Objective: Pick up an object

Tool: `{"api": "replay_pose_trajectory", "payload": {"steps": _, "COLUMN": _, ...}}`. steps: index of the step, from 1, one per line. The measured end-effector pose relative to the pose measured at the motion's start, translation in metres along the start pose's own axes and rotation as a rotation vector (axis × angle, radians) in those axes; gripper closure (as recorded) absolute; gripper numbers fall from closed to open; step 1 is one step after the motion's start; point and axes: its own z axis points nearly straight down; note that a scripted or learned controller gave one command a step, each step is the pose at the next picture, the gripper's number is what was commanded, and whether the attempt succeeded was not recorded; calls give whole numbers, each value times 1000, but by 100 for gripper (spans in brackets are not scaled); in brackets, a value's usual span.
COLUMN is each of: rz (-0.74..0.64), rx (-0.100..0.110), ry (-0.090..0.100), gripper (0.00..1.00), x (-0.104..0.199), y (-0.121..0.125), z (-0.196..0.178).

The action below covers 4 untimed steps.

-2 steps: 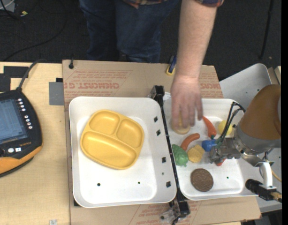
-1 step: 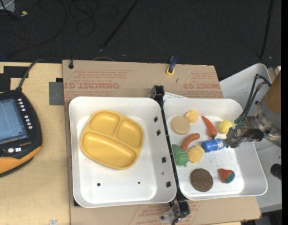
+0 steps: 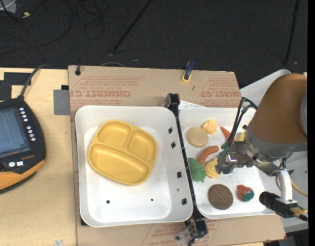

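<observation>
My gripper (image 3: 222,164) hangs low in the right bin (image 3: 250,204), its tip down among the toy food. It sits right over a yellow piece (image 3: 212,170) next to a green leafy piece (image 3: 196,170) and just below an orange sausage (image 3: 208,152). A beige round disc (image 3: 196,137), a yellow lump (image 3: 210,126), a brown cookie (image 3: 220,196) and a red-and-green piece (image 3: 244,193) lie around it. The arm's wrist hides the bin's right part.
The left bin (image 3: 96,209) holds a yellow divided plate (image 3: 122,151). A black divider (image 3: 180,163) runs between the bins. A tablet pendant (image 3: 14,142) lies at the far left on the bench. Cardboard lies under both bins.
</observation>
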Motion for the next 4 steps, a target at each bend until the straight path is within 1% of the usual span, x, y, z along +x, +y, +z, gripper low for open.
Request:
{"api": "replay_pose_trajectory", "payload": {"steps": 1, "rz": 0, "rx": -2, "ry": 0, "gripper": 100, "x": 55, "y": -2, "z": 17}}
{"api": "replay_pose_trajectory", "payload": {"steps": 2, "rz": -3, "rx": -19, "ry": 1, "gripper": 100, "x": 116, "y": -1, "z": -111}}
{"api": "replay_pose_trajectory", "payload": {"steps": 3, "rz": 5, "rx": -10, "ry": -3, "gripper": 100, "x": 112, "y": 14, "z": -153}}
{"api": "replay_pose_trajectory", "payload": {"steps": 4, "rz": 4, "rx": -6, "ry": -3, "gripper": 100, "x": 127, "y": -3, "z": -163}}
